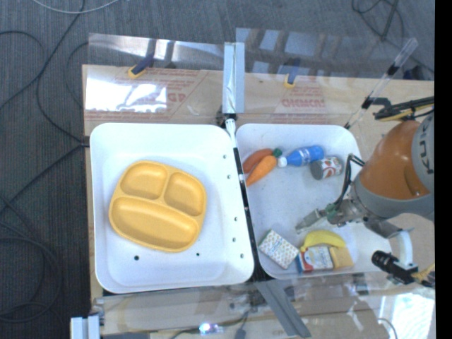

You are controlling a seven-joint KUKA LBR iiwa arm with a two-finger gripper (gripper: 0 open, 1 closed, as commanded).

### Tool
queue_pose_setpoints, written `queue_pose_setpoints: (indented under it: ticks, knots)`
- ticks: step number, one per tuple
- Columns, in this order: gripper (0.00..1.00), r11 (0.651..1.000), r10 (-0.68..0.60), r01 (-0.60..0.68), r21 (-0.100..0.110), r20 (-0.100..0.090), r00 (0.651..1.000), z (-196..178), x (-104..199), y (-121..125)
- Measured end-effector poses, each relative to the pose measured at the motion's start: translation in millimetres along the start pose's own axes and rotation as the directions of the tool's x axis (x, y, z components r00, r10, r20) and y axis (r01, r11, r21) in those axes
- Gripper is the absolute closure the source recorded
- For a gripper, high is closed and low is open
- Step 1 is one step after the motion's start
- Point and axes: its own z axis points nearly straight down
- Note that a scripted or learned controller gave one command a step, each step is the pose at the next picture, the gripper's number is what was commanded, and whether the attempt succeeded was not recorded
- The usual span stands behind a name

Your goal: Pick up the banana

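Note:
The yellow banana (325,239) lies curved in the right bin's (289,196) front part, resting against a small carton (321,258). My gripper (312,221) reaches in from the right and hangs just above and behind the banana, very close to its upper edge. From this angle nothing shows as held. The grey arm with its orange band (394,167) covers the bin's right rim.
Along the right bin's back lie two carrots (258,165), a blue bottle (304,155) and a small can (327,167). A patterned packet (277,248) sits at the front left of that bin. The left bin (106,260) holds a yellow divided plate (157,205).

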Motion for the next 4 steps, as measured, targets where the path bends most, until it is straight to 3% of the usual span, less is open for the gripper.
queue_pose_setpoints:
  ticks: [1, 2, 3, 4]
  knots:
    - [1.0, 1.0, 0.004, -0.003, -0.009, 0.013, 1.0, -11, -4, 2]
    - [0.0, 1.0, 0.004, -0.003, -0.005, 0.011, 1.0, -10, -4, 1]
    - [0.0, 0.99, -0.144, 0.144, 0.004, 0.014, 0.989, 0, 6, -2]
    - [1.0, 0.99, -0.144, 0.144, -0.004, 0.02, 0.989, -10, 5, 1]
